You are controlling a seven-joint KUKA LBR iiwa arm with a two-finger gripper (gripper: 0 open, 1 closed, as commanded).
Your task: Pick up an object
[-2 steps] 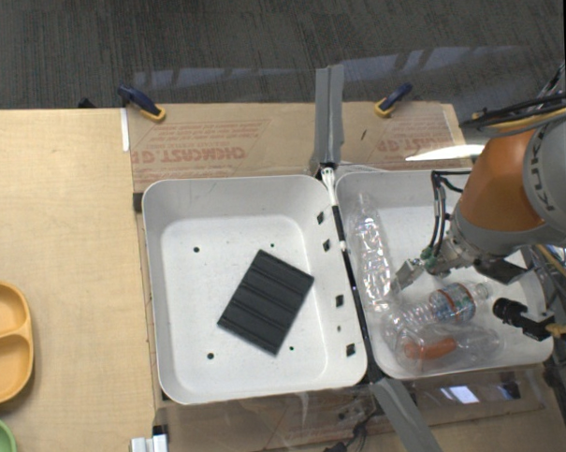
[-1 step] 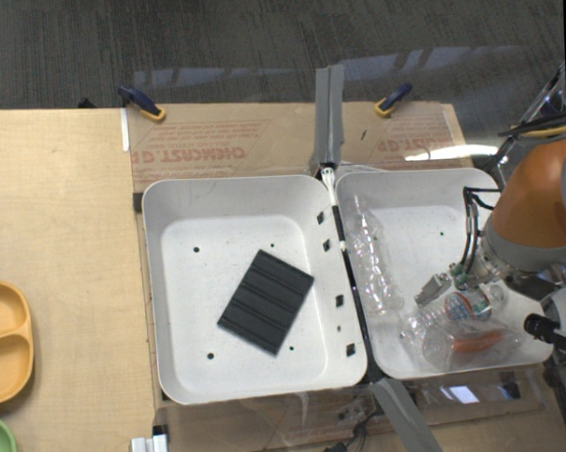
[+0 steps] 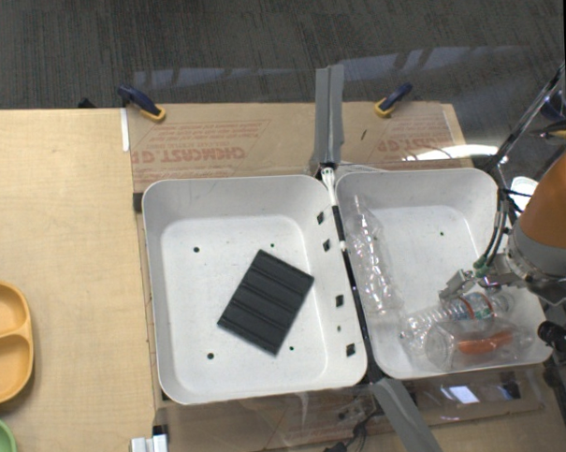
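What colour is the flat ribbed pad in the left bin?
Black, with parallel ridges, seen in the camera view.

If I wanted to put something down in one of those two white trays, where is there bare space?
The left white bin has most room: bare floor all round the black ridged rectangular pad near its middle. In the right white bin, only the far right floor is bare; clear crinkled plastic bottles line its left side and near corner, where the gripper works.
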